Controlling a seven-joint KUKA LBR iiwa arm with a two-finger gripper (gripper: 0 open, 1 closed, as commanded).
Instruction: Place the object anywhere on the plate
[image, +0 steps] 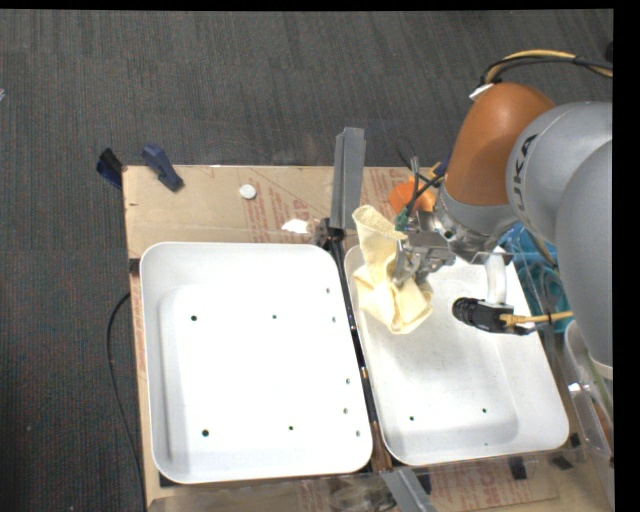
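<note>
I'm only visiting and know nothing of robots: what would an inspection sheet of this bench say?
Surface: left white bin and right white bin on cardboard.
Job's things: pale yellow cloth in the right bin's far left corner.
Clutter: orange object behind the gripper; blue object at the right bin's edge; white disc on cardboard.
Gripper: low over the cloth; hold unclear.
Cables: black cable left of the left bin.
Surroundings: dark carpet; blue clamps at the cardboard's far left.

Grey arm link (572, 185): dark lettering "UKA" along left edge, beside orange band (495, 135); first letter not visible. Reads sideways, small. Nothing else legible.
</note>
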